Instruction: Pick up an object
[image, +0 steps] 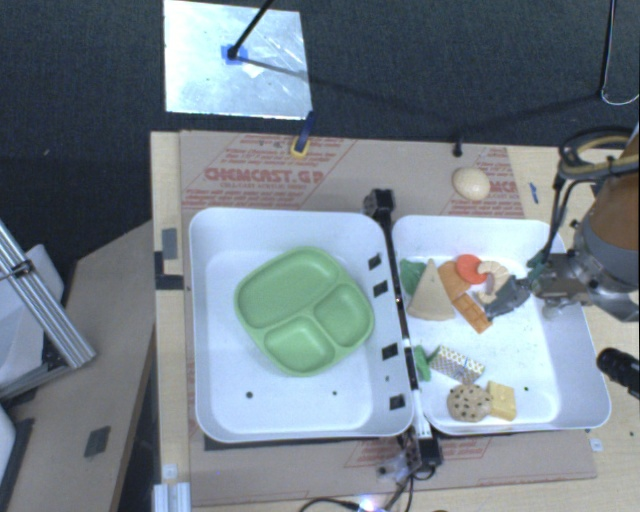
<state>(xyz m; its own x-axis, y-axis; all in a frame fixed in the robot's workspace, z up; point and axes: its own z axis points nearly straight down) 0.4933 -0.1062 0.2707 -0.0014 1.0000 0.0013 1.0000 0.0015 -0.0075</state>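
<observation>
You've got the arm coming in from 3 o'clock, gripper low in the right bin, tips at the edge of the food pile. Can't tell if the claw is spread or closed: dark fingers blur into the toys, and nothing is clearly seen between them, so don't count on a grasp.

Likely target, imo, is the orange stick just at the tips' 9 o'clock. Its long axis runs approx 11 to 5 o'clock, far end up by the red piece, near end down toward bin centre. It lies flat, touching the tan wedge, whose point aims at 12.

Toys bunch toward the divider, prob why the wrist reaches so far across. Cookie and yellow block sit touching at the bin's 6 o'clock, well apart from the tips. Left bin holds the green tray.
</observation>
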